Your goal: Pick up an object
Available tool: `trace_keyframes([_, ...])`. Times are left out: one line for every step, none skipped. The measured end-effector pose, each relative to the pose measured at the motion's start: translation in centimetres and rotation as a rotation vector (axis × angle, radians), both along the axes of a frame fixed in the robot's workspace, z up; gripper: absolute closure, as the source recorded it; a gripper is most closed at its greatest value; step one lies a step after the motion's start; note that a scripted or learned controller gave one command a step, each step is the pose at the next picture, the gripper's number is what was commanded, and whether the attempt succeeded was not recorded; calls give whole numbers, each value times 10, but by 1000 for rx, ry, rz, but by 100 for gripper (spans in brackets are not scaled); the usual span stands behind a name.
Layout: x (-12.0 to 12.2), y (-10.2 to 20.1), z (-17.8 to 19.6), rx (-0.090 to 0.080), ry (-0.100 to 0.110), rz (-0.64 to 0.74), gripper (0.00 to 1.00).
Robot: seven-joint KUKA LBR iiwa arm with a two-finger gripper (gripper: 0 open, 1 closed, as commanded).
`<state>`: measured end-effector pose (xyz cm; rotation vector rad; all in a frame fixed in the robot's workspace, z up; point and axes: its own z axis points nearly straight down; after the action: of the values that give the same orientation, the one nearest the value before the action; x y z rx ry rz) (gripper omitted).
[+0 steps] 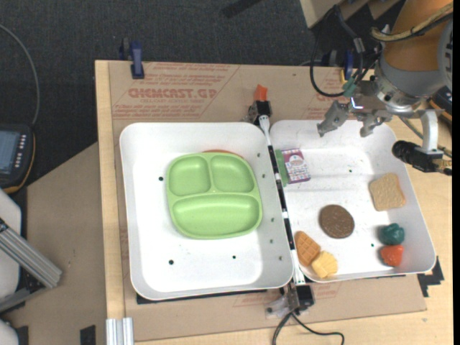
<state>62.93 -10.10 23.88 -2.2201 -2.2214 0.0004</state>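
Currently the gripper [350, 123] hangs with jaws open and empty over the right bin's [327, 134] far edge; descending there risks striking the rim.

Two white bins [144, 264] sit on a tan tabletop [111, 192] with red lettering; at left a lime-green tray [213, 195]; at right a purple packet [295, 167], brown disc [336, 221], beige slice [387, 191], orange waffle [307, 247], yellow block [325, 264], teal and red pieces [392, 244]

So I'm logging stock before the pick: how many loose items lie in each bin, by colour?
Green divided plate: 1
Purple packet: 1
Tan toast slice: 1
Brown round cookie: 1
Orange waffle: 1
Yellow block: 1
Teal-and-red strawberry-like toy: 1
Total: 7
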Motion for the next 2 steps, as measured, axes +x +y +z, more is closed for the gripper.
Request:
trace_keyframes([-59,-54,-102,0,13,-8,0])
trace_keyframes([-99,-51,-154,2,7,-3,0])
